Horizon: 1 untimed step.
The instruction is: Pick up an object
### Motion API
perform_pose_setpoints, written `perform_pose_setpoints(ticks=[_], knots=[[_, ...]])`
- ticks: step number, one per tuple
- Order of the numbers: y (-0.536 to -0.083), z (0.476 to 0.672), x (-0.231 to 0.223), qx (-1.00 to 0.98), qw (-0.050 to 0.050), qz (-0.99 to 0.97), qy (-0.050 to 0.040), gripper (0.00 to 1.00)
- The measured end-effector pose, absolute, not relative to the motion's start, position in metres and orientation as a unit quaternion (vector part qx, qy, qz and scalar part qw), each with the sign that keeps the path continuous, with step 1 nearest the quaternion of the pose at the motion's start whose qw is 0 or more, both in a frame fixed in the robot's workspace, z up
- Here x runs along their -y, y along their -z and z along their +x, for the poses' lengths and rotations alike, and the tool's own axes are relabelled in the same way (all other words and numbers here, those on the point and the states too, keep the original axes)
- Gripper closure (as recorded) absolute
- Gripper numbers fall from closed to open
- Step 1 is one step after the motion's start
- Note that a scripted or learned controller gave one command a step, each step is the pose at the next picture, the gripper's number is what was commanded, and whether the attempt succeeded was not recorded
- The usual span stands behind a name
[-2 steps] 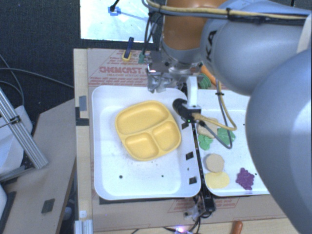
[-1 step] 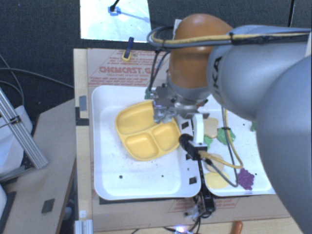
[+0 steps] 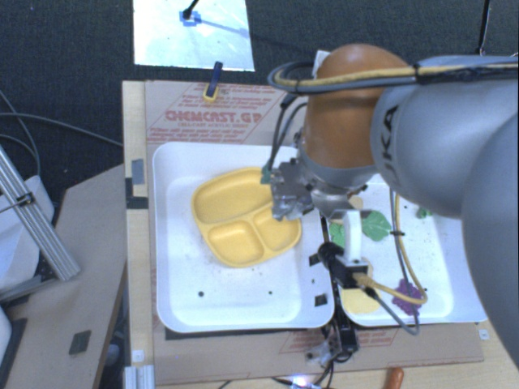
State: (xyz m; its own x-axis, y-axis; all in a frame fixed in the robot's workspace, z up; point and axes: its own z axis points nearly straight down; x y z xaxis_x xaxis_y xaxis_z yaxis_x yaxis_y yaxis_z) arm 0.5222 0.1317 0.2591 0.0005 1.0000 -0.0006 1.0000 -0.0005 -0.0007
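We count two white bins: left bin (image 3: 235, 302), right bin (image 3: 444, 292), touching along their inner walls. One arm (image 3: 454, 136) comes in from the right and covers much of the right bin.

The left bin holds one yellow tray (image 3: 231, 211) with three compartments, tilted, in the bin's upper half. The gripper (image 3: 285, 197) sits at the tray's right edge, near the wall between the bins. We cannot tell whether it is released or clenched, or whether it touches the tray.

In the right bin we see:
- two green pieces, a larger one (image 3: 376, 226) and a small one (image 3: 422, 212)
- one purple piece (image 3: 408, 295)
- one pale yellow piece (image 3: 359, 301) near the front wall

Writing: one brown sheet (image 3: 170, 104) under the bins has red print reading "CHEMCAST GP". The line below it is too small to read. One blue-and-yellow item (image 3: 213, 81) lies on the sheet behind the bins.

Open room: the front half of the left bin is bare apart from a few dark specks. There is also a clear strip along its left wall.
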Motion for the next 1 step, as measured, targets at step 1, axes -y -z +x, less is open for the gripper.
perform_pose_setpoints(ticks=[1], knots=[[-0.2672,0.5387,-0.1667,0.709,0.000,-0.705,0.0018,1.00]])
